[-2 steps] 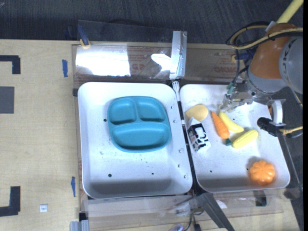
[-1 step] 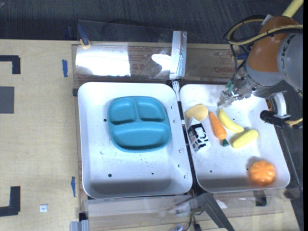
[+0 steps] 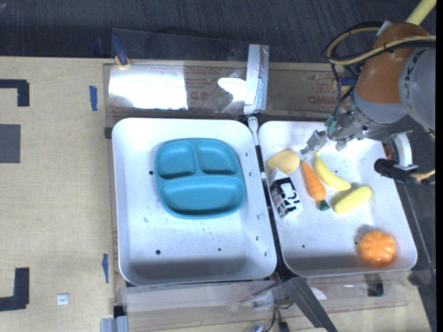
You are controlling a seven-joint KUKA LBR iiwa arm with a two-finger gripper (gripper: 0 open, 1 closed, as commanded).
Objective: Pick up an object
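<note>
In the camera view, the metal two-finger gripper [image 3: 317, 142] is seen low over the right shallow white bin [image 3: 408, 234]; whether it is wide or narrow cannot be told. A yellow plastic banana [image 3: 330, 174] lies just below it, its long axis slanting from upper left to lower right. Beside it an orange plastic carrot [image 3: 313, 180] is laid, tip toward the gripper.

Robot arm [image 3: 405, 81]: grey casing with a broad orange band above the wrist; yellow and black cables [image 3: 360, 37] loop alongside; small metallic gripper [image 3: 320, 140].
</note>
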